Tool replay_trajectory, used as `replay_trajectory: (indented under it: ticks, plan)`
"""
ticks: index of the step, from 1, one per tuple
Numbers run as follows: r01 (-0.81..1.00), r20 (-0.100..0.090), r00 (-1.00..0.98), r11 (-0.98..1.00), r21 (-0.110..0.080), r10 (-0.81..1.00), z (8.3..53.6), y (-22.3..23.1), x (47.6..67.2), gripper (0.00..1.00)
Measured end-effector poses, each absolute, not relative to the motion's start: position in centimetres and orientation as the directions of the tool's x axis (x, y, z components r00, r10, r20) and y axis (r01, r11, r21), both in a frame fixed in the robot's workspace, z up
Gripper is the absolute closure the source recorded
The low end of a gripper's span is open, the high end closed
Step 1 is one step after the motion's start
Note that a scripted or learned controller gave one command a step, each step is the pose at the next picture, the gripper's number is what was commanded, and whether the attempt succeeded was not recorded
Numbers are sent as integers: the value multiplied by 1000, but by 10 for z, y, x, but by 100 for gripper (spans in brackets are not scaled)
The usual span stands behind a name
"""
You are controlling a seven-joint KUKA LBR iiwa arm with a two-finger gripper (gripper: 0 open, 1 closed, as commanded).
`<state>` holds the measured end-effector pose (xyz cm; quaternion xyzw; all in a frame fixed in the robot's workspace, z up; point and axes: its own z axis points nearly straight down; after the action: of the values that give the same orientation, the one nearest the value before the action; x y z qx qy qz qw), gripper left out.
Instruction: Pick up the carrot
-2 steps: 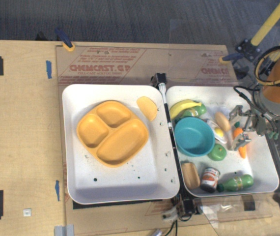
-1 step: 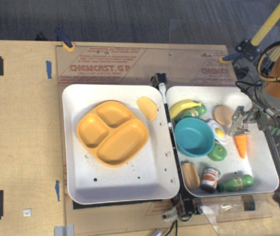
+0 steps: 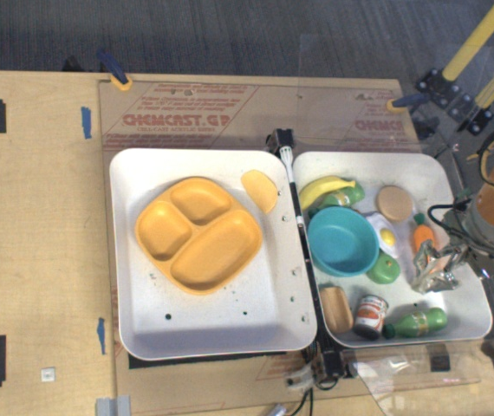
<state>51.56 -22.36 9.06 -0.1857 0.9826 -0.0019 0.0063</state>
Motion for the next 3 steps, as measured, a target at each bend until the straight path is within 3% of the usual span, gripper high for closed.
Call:
replay_trajectory:
  ticks: [1, 2, 3]
  plan:
    - [-365, -11, -931, 931, -8, -366, 90, -224, 515, 0]
    - [-184, -16, -983, 983, -5, -184, 91, -171, 501, 0]
    - [-187, -29, -982, 982, -10, -187, 104, -170, 505, 100]
